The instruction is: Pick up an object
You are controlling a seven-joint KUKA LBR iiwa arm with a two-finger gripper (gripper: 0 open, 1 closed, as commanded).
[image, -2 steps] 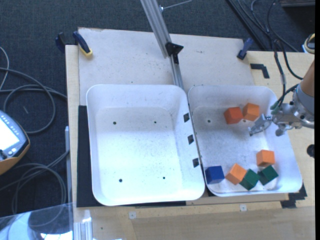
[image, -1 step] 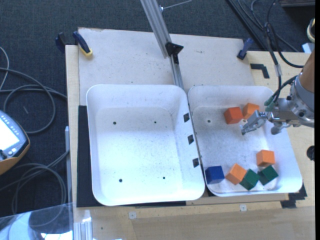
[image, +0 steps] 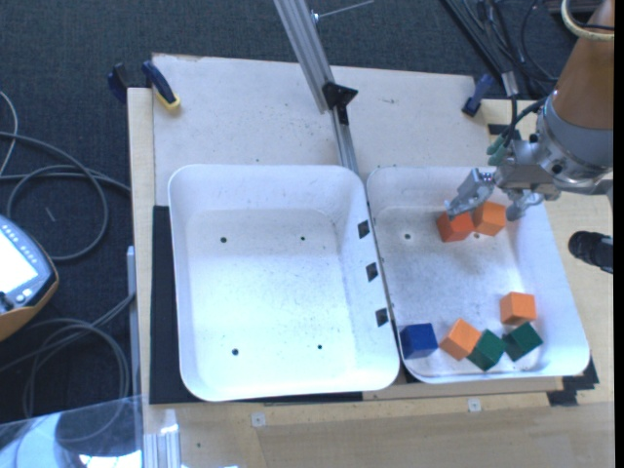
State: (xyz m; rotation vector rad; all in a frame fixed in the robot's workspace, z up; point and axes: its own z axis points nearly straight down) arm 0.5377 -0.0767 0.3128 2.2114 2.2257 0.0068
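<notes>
Gripper low over two blocks in the right bin.

The left bin [image: 195, 261] stands beside the right bin [image: 556, 291]; there the gripper [image: 492, 201] hangs over a red block [image: 452, 227] touching an orange block [image: 490, 218]; I cannot tell its grip.

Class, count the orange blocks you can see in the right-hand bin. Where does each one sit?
4. Two orange blocks sit side by side at the gripper; one lies by the bin's right wall, one near the front. The arm may hide more.
</notes>
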